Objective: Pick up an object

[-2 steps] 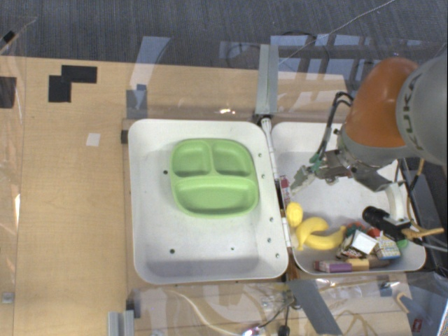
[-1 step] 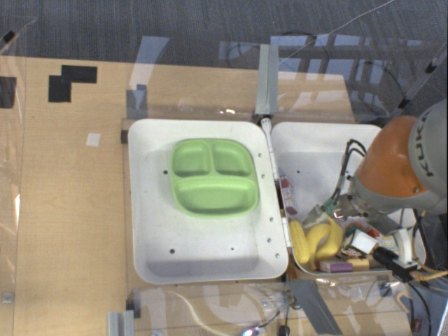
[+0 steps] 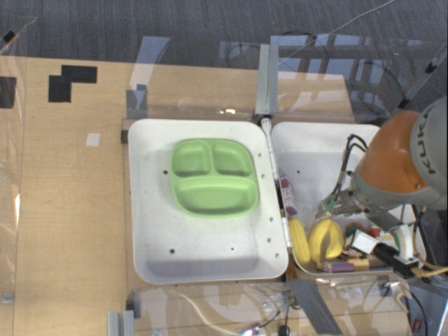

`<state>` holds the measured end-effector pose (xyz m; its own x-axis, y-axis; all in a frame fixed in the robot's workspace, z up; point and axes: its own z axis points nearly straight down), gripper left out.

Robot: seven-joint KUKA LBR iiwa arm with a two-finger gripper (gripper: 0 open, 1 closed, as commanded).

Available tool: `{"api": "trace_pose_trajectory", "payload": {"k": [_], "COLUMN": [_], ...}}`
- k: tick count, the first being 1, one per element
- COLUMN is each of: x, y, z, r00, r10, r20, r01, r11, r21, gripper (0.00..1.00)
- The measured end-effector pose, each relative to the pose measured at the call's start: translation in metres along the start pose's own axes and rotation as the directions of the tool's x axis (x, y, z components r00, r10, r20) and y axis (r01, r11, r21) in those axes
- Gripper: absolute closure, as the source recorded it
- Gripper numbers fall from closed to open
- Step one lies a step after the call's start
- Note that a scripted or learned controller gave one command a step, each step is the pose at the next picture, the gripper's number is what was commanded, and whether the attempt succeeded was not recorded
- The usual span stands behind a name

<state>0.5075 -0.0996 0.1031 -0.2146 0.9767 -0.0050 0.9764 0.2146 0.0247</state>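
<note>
The arm's orange band (image 3: 395, 156) hangs over the right bin (image 3: 308, 152), and the gripper (image 3: 339, 205) reaches down toward the bin's near half. Just below it lie a yellow banana (image 3: 325, 239) and a corn cob (image 3: 299, 239). A purple marker-like stick (image 3: 341, 265) rests at the bin's front edge, beside several small mixed items (image 3: 374, 243). The wrist hides the fingertips.
A green divided plate (image 3: 213, 177) sits in the left bin (image 3: 150, 250). A thin pen-like item (image 3: 286, 193) lies along the right bin's left wall. Cables (image 3: 348, 159) run down to the wrist. Clear panels stand behind the bins.
</note>
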Motion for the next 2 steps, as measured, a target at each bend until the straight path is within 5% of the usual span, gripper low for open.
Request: {"api": "trace_pose_trajectory", "payload": {"k": [1, 2], "x": [0.032, 0.059], "y": [0.100, 0.182], "z": [-0.081, -0.119], "r00": [0.998, 0.992], "r10": [0.058, 0.129], "r20": [-0.003, -0.001], "r01": [-0.058, -0.128], "r11": [0.998, 0.992], "r21": [0.018, 0.019], "gripper": [1.00, 1.00]}}
